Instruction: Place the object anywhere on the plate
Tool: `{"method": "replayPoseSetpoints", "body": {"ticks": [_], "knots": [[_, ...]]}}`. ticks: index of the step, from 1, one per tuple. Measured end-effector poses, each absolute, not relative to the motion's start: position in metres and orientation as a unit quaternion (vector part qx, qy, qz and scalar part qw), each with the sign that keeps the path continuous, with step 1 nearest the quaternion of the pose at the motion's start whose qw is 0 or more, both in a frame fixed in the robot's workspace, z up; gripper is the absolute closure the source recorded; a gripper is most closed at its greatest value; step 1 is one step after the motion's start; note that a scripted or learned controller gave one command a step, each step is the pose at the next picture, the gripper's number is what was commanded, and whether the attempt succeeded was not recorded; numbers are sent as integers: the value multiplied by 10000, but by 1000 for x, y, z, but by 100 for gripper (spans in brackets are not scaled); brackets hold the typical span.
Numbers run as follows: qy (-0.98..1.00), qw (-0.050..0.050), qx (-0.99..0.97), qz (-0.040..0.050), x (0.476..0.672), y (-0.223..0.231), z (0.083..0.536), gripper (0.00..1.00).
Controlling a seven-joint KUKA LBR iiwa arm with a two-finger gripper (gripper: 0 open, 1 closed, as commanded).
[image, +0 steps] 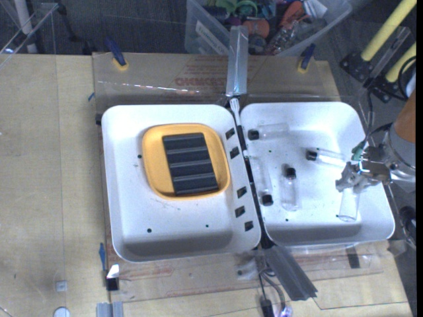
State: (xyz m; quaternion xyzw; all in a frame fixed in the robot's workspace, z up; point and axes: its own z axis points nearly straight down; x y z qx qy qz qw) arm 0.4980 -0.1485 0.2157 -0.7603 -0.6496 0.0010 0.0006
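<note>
**A:** What's in the left bin (119,177)?

**B:** A yellow plate (152,158), toward 12 o'clock of the bin's middle. A dark ribbed block (190,164) lies flat on it and covers most of its centre. The plate's rim shows all round the block. There is bare white floor from 3 through 6 to 9 o'clock of the plate.

**A:** And between the bins?

**B:** A raised divider (246,177) carrying black clips.

**A:** The right bin (310,114)?

**B:** Clear tubes, well apart. One capped tube (268,132) is at 11 o'clock, and another (289,189) is near the middle. A loose black cap (266,199) sits by the divider, and a thin tube (324,156) is at 2 o'clock.

**A:** The claw?

**B:** The claw (360,170) is at 3 o'clock, over the bin's right wall. Whether it is released or clenched, I cannot tell. A clear tube (348,207) stands just below it, and I cannot tell if they touch.

**A:** Any writing?

**B:** Red print (201,79) on the clear sheet at 12 o'clock, too faint to read. Behind it is a crate of toys (264,8).
</note>
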Motion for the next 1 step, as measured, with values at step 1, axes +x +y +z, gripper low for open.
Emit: {"method": "replayPoseSetpoints", "body": {"ticks": [1], "knots": [[-6495, 5, -7604, 9, 498, -149, 216, 0]]}}
